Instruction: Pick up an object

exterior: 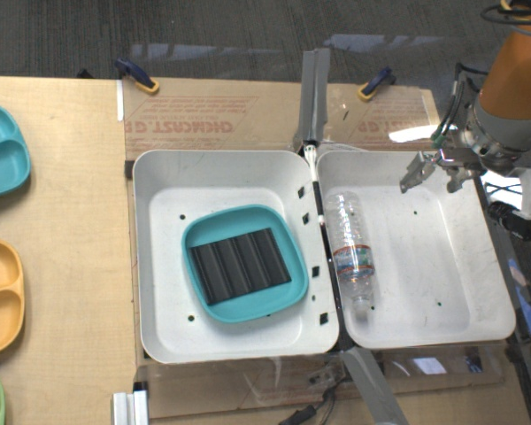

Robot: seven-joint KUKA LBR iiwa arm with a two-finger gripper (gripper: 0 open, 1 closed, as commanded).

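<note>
A clear plastic water bottle with a red and blue label lies lengthwise along the left side of the right bin. My gripper hangs over that bin's far right part, well to the right of the bottle and apart from it. Its two fingers are spread, with nothing between them. A teal tray with a dark ribbed insert lies in the middle of the left bin.
Teal, orange and green plates sit on the wooden table at the far left. Brown cardboard with clamps lies behind the bins. A metal divider stands between the bins at the back.
</note>
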